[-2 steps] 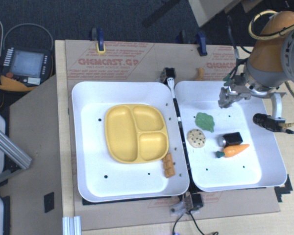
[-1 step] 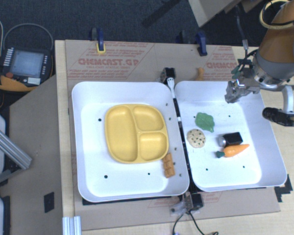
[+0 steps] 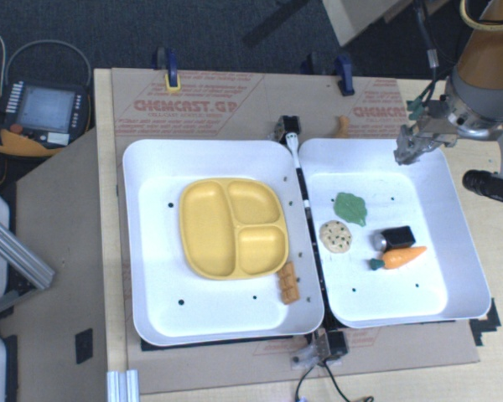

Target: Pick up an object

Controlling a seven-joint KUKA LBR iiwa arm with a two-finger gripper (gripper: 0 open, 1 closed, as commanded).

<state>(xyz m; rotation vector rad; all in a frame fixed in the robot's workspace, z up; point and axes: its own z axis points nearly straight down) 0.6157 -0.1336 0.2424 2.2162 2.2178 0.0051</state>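
Note:
The right bin [image 3: 453, 224] holds a green leafy piece [image 3: 350, 208], a round cookie with dark chips [image 3: 336, 236], a small black block [image 3: 396, 239] and an orange carrot [image 3: 401, 258] lying just in front of the block. My gripper [image 3: 409, 151] hangs over the bin's far right corner, above and to the right of these objects, with nothing visible between its fingers. The arm's orange band [image 3: 486, 57] rises toward the upper right.
The left bin [image 3: 151, 249] carries a yellow divided plate [image 3: 233, 227] and a small brown waffle-like piece [image 3: 288, 286] near its front right corner. Two blue clamps [image 3: 172, 67] pin the cardboard at the back. A pendant with a screen [image 3: 42, 111] lies at the far left.

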